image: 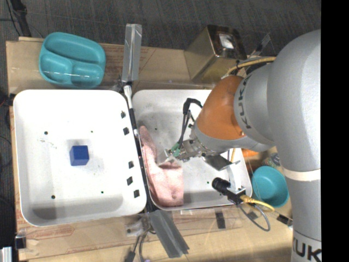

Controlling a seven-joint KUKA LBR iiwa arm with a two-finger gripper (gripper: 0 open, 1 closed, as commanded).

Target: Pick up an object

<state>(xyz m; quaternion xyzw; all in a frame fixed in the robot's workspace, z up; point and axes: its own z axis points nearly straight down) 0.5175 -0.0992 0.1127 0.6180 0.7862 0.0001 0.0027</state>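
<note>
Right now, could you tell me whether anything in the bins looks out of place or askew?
The pink cloth in the right bin lies crumpled against its left wall, riding up the side. The blue cube sits squarely in the left bin.

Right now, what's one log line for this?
arm: in right bin | hand: over pink cloth | blue block: left bin

Bright, even overhead light, soft shadows inside the white bins [32, 100], slight overall softness.
</note>
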